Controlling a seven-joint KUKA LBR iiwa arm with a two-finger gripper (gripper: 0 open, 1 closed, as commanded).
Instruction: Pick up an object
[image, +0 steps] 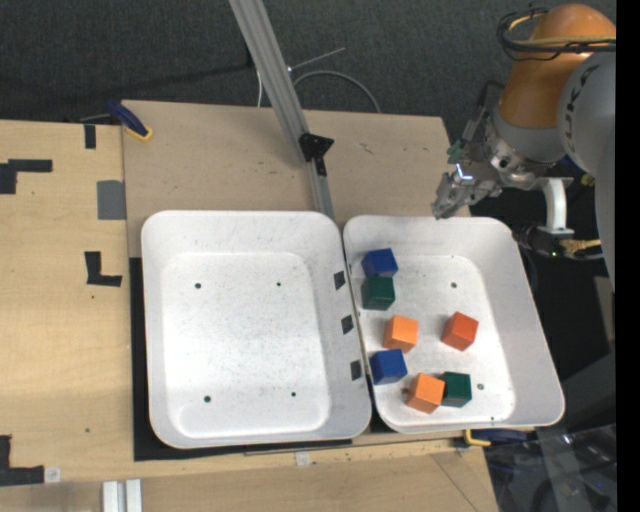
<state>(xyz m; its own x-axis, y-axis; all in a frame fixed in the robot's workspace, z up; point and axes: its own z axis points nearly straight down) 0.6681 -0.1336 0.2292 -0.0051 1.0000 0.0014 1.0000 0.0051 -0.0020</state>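
A pale wooden tabletop (230, 160) carries black tape marks at nine o'clock and two shallow white bins, matte and faintly speckled. In the right bin (520, 300) sit seven small cubes: a blue cube (379, 262) touching a green cube (378, 292), an orange cube (402, 331), a red-orange cube (460, 330), and more at six o'clock. The claw (450, 197) hovers over the bin's twelve o'clock rim; its opening cannot be told.
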